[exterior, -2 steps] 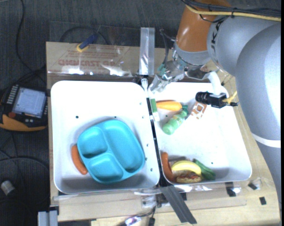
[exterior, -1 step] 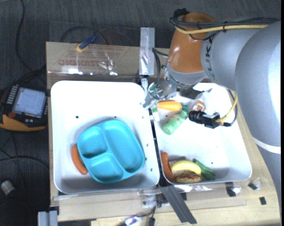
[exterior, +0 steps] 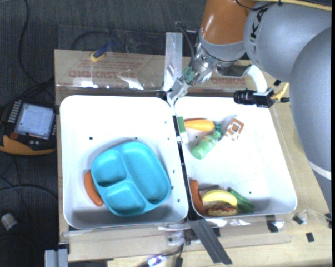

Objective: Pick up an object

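Carrot (exterior: 199,124) lying crosswise near right bin (exterior: 267,166) far edge | left bin (exterior: 73,149) holding blue tray (exterior: 131,177) | gripper (exterior: 174,91) grip: cannot tell

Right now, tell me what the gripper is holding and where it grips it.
Nothing is held. The gripper hangs above the top end of the divider between the two bins, nothing between its fingers; the carrot and green bottle lie untouched in the right bin.
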Motion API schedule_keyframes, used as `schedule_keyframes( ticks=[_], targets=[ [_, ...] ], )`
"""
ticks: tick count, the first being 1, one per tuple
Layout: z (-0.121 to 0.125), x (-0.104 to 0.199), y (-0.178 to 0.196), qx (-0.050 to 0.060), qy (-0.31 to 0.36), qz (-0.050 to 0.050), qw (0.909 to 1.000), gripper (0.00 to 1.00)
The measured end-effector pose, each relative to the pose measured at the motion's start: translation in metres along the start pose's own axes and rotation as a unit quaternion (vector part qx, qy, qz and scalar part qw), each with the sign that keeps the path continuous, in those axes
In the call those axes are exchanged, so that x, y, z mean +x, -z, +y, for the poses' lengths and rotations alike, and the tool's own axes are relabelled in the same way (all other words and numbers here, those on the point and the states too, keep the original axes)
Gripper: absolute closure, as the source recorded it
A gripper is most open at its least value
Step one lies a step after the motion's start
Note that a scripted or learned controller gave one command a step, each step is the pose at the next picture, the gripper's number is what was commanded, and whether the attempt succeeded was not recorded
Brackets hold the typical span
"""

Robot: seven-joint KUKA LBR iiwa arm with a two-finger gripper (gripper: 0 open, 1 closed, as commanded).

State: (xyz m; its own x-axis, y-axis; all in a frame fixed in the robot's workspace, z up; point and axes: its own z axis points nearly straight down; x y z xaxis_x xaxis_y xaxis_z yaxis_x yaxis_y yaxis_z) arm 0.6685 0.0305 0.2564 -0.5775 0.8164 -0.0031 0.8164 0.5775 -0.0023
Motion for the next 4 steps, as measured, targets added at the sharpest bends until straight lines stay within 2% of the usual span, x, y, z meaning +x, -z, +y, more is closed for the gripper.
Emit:
schedule_keyframes(
  ticks=[1, 2, 3, 4],
  targets=[
    [0.024, 0.035, -0.009, 0.000, 0.056, 0.000, 0.9984, 1.00],
    [-0.002, 0.079, 0.046, -0.001, 0.057, 0.002, 0.9984, 1.00],
    [-0.002, 0.028, 0.039, 0.000, -0.090, 0.000, 0.9959, 1.00],
    [0.034, 0.049, -0.018, 0.000, -0.025, 0.001, 0.9997, 1.00]
  ],
)
